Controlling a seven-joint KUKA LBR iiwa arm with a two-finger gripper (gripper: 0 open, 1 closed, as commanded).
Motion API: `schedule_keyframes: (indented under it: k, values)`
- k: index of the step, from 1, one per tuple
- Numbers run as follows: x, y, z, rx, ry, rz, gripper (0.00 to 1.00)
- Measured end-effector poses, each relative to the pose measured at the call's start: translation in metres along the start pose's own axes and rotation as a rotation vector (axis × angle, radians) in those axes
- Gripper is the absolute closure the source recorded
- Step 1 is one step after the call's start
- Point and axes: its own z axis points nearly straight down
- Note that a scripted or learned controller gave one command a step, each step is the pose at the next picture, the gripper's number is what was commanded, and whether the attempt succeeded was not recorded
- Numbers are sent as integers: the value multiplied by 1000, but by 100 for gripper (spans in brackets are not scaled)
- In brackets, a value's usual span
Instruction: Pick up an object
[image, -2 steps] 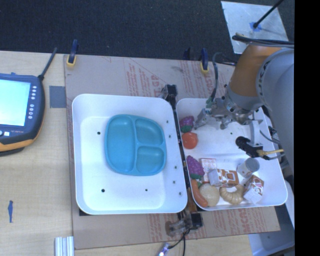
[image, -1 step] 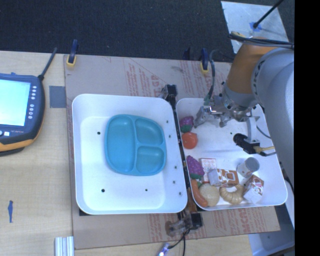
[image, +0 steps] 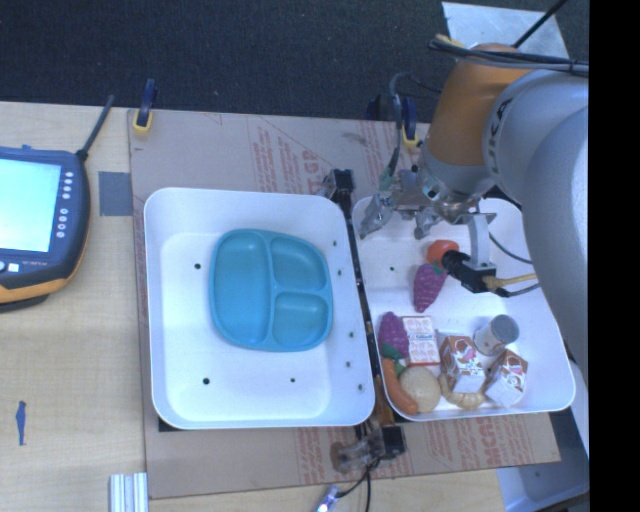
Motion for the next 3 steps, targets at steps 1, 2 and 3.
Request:
schedule_keyframes:
  k: [1, 2, 3]
  values:
    - [-68, -50, 28, 0, -1, 1, 0]
    - [-91, -53, 57, 0, 1, 0, 0]
    - [-92, -53, 47, 2, 0, -3, 100]
